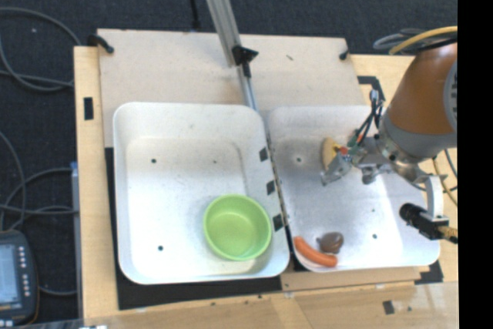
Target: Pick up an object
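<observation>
Orange sausage-like piece [316, 253] lies at the front edge of the right bin [370, 243], approx 6 o'clock in that bin, w/ a small brown lump [331, 242] touching it just behind. Green bowl [237, 226] sits upright in the left bin [154, 166], at its 5 o'clock corner, near the divider. Tool [339, 166] is low over the right bin, approx 10 o'clock of bin centre, arm [424, 100] coming in from 3 o'clock. A yellowish object [333, 149] sits right against the tool's tip; can't tell if the fingers are parted or closed, or whether they've got it. Both bins rest on the tan surface [177, 65]; a metal rail [219, 4] runs off toward 12 o'clock.
</observation>
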`<action>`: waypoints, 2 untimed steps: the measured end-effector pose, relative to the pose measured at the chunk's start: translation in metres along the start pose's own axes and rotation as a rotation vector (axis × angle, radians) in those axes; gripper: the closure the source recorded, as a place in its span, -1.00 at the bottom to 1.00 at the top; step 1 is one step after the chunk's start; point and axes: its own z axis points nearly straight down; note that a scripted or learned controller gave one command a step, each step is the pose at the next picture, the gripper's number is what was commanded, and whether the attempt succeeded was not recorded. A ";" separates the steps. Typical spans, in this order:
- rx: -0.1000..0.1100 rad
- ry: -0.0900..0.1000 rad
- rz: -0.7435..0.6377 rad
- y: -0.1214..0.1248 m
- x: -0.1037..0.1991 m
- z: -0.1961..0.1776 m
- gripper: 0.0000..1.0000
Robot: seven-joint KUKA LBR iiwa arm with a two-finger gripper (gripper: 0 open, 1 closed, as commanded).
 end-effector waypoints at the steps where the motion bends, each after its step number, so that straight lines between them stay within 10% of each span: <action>1: 0.001 0.000 0.000 -0.002 0.003 0.043 -1.00; 2: -0.002 0.000 0.000 -0.002 0.001 0.095 -1.00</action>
